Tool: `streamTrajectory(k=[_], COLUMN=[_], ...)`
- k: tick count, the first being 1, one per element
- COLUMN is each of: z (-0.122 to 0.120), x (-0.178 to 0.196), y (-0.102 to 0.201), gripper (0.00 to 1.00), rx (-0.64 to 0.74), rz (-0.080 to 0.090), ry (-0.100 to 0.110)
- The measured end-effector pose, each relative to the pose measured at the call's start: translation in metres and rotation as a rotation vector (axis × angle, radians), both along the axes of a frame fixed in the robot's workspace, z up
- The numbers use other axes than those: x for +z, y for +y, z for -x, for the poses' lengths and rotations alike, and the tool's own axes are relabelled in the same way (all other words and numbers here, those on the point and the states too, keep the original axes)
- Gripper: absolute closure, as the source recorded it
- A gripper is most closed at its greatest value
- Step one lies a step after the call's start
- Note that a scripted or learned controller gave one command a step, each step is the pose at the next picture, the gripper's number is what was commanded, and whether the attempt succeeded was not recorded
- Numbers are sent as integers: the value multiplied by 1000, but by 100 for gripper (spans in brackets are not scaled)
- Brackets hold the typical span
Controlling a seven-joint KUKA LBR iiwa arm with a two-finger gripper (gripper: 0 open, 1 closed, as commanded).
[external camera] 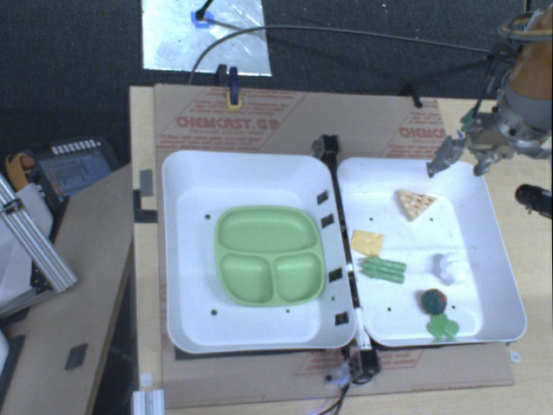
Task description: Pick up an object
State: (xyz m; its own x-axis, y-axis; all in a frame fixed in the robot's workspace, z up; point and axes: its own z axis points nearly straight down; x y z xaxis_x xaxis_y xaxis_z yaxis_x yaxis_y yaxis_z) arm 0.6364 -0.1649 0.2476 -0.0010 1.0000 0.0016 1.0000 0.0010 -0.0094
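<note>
Waffle wedge (416,204) lies below-left of jaws (460,158).

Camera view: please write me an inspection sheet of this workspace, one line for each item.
Surface: two shallow white bins, left bin and right bin, side by side on a cardboard sheet.
Job's things: right bin holds a tan waffle wedge, yellow block, green ridged piece, white lump, red-green ball, green leaf shape.
Clutter: green three-compartment tray in left bin.
Grippers: two-finger gripper open, above right bin's far edge, holding nothing.
Cables: black cable beyond the bench.
Surroundings: shiny metal plate; handheld controller at left.
</note>
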Motion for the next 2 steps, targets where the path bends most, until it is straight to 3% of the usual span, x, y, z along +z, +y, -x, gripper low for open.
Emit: streamTrajectory(k=[1, 2], z=[-2, -6], x=[7, -45], y=[0, 11], gripper=[0, 0], rx=[2, 5], rz=[2, 1], ry=[-11, -8])
